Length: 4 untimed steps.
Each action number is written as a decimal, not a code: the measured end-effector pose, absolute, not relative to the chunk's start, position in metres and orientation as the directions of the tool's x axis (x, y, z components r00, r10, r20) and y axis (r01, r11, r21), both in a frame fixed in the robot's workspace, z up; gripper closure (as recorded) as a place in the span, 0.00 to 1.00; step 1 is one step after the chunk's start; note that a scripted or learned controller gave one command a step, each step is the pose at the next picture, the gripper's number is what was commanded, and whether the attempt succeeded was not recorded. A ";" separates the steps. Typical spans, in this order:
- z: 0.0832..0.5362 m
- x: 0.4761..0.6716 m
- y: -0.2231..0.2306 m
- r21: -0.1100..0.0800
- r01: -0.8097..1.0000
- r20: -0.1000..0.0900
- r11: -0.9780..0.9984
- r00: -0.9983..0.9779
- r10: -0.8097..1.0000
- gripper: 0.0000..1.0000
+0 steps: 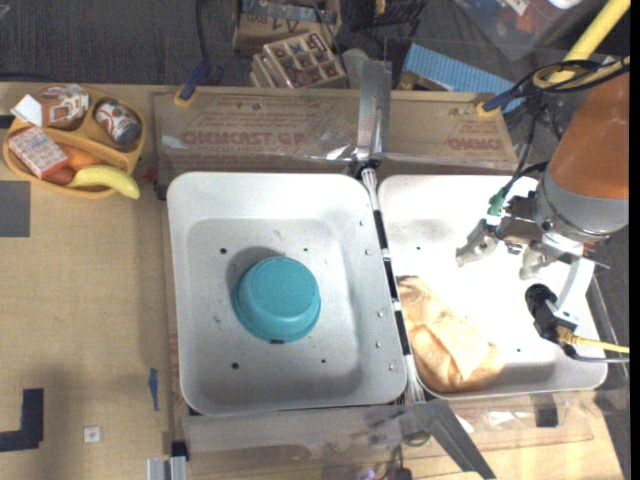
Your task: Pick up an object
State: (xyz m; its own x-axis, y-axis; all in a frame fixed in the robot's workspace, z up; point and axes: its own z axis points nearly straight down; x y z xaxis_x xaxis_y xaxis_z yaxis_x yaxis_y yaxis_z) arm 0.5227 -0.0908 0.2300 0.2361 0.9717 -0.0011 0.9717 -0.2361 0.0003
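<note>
While my gripper (500, 250) hangs open and holding nothing, the tan cloth (447, 333) lies just below it, apart.

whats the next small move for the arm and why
Probably shift the gripper toward the view's lower left and down onto the tan cloth. It hangs above the right bin with nothing between its fingers, and the cloth is the nearest thing; the teal bowl sits in the other bin.

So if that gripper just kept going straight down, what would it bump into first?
Probably the bare white floor of the right bin. The gripper hangs above it, up-right of the tan cloth, though depth is hard to judge.
</note>
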 end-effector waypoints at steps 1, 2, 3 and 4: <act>0.090 0.503 -0.101 0.012 0.997 0.001 -0.076 0.076 0.997 0.00; 0.090 0.565 -0.097 0.014 0.998 -0.003 0.057 -0.057 0.998 0.00; 0.090 0.531 -0.101 0.012 0.998 -0.001 0.054 -0.054 0.999 0.00; 0.090 0.483 -0.113 0.012 0.996 -0.001 0.090 -0.090 0.996 0.00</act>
